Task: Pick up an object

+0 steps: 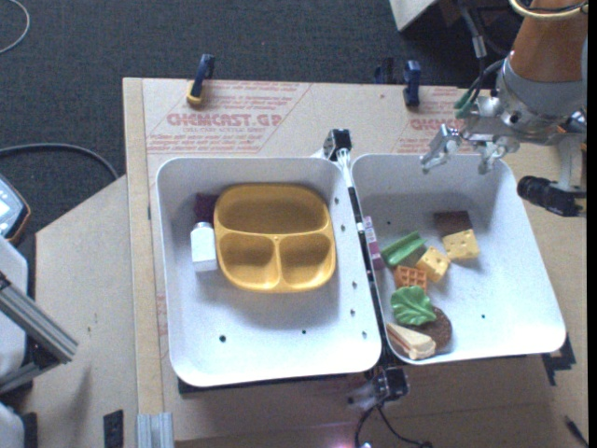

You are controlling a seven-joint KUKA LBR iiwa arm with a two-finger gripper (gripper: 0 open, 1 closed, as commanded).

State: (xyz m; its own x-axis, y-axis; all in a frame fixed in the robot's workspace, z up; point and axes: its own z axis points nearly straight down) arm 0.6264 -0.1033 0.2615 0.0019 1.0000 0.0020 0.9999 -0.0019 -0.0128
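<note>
Camera view from above the bench: small toy foods lie clustered in the right white plastic bin (522, 278), none of them lifted. A yellow holed cheese wedge (461, 244) sits just below a dark brown square (452, 220); to their left lie a second yellow cheese cube (433, 263), a green leafy piece (403, 247) and a small orange waffle (409, 276). Nearer the front rim, a green lettuce leaf (411, 304) rests on a brown round patty (438, 329), beside a tan bread wedge (411, 341).

Above the bin's far rim hangs the silver two-finger gripper (462, 155), its fingers spread apart with nothing between them, well clear of the food. The grey arm with its orange band (550, 45) reaches in from the upper right, wrist pointing down.

Across the divider, the left white plastic bin (177, 334) holds a yellow three-compartment plastic plate (274, 236). A small white bottle (203, 246) stands touching the plate's left edge, with a dark purple object (205, 203) just behind it. Both bins sit on a tan board (233, 115) printed with red lettering.
</note>
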